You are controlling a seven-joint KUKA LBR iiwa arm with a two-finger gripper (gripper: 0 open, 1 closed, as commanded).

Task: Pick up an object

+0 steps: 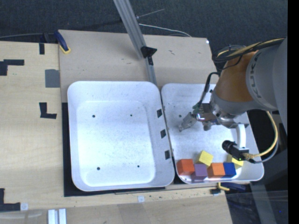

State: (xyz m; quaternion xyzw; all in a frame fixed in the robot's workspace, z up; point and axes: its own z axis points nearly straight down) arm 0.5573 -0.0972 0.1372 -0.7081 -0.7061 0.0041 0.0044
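the grey kuka arm (254, 85) with its orange band comes in over the right bin (187, 99), and its gripper (188, 122) hangs above the bare middle of that bin's floor, nearer the wall it shares with the left bin (112, 134) than the far side. the view does not let me tell how the gripper stands, and nothing can be made out in its grasp.

the blocks are gathered along the right bin's near wall, well apart from the gripper. closest to the shared wall is a red-orange block (185, 165); just beside it sits a purple block (200, 171), then an orange block (216, 170), then a blue block (229, 169), the row running away from the shared wall with the pieces touching or nearly so. a yellow block (205, 158) rests tilted just behind the purple and orange ones, toward the bin's middle. a second small yellow piece (237, 160) shows next to the blue block, partly hidden by the arm's black fitting, so its shape is unclear.

a yellow cable (271, 143) loops off the arm past the right bin's outer edge. a slanted metal pole (131, 24) rises from behind the point where the two bins meet.
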